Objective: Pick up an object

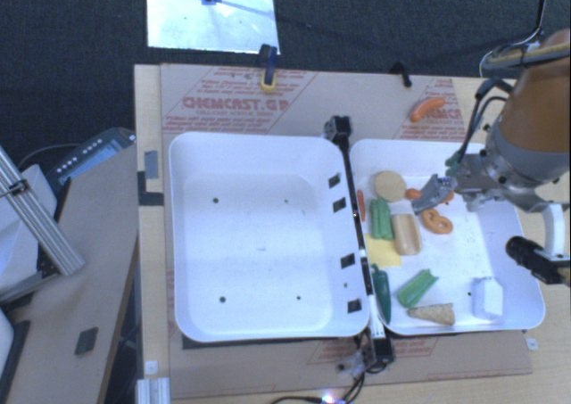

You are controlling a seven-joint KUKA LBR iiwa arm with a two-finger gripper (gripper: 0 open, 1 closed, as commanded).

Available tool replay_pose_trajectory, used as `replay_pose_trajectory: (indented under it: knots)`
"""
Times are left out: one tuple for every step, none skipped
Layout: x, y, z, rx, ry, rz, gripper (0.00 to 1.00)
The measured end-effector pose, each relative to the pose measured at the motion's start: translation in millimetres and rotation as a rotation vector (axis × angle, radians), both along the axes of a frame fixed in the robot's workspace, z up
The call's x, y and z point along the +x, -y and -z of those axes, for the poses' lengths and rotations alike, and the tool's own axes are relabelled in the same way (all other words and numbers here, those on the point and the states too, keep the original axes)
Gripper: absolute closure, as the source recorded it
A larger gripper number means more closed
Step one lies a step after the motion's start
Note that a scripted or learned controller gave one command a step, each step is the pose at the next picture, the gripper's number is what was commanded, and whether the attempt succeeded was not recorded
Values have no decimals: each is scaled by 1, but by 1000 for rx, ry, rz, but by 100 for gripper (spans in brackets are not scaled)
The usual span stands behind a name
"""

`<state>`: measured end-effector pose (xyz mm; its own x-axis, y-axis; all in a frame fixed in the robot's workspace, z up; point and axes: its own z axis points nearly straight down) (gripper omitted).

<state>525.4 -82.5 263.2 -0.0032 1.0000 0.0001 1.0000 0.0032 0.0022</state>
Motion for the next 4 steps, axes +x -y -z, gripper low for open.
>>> replay_pose_trajectory:
  knots:
    - [10, -1, 114, 1, -10, 1, 0]
    - [48, 2, 182, -1, 0, -1, 0]
    - [49, 3, 166, -2, 5, 1, 100]
    - [49, -121, 73, 4, 7, -12, 100]
